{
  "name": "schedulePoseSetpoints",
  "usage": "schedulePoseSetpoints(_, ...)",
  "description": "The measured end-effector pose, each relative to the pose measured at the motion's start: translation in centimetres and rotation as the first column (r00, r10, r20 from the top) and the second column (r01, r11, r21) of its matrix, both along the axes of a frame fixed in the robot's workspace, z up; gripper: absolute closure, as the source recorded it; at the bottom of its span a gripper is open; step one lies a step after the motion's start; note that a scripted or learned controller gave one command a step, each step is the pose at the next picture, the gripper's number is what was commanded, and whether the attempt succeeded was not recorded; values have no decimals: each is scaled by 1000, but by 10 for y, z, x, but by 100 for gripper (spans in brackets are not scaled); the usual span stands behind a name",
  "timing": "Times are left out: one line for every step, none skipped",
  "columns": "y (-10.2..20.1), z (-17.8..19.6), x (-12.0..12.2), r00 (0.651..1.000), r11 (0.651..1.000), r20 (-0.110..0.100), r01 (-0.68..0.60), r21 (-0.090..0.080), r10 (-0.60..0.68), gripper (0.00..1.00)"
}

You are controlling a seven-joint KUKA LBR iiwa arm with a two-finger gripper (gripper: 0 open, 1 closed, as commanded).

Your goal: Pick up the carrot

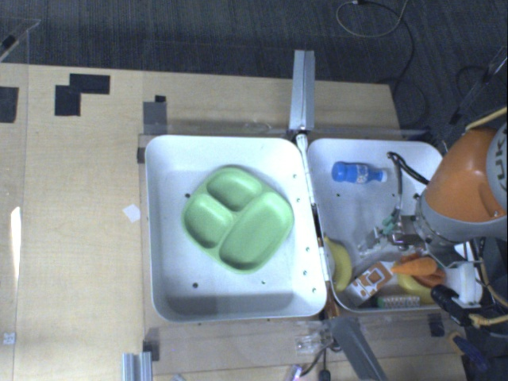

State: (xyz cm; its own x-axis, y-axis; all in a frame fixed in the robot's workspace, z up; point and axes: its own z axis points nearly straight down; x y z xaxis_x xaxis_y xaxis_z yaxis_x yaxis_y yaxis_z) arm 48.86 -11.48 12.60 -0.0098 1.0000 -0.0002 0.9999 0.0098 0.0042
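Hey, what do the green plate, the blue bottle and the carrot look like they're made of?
Green plate: likely moulded plastic, matte, with soft rounded compartment edges. Blue bottle: probably plastic, slightly glossy, with a paler cap end. Carrot: evenly bright orange and smooth, so possibly a plastic toy; too small to tell for sure.

The grey-and-orange arm (468, 189), cut off at the frame's 3 o'clock edge, hides part of the orange carrot (419, 267) and whether the tool (397, 232) is gripping anything in the right white bin (349, 161).
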Motion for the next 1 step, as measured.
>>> schedulePoseSetpoints(-86,82,0,965,965,2,-261,-4,261,0)
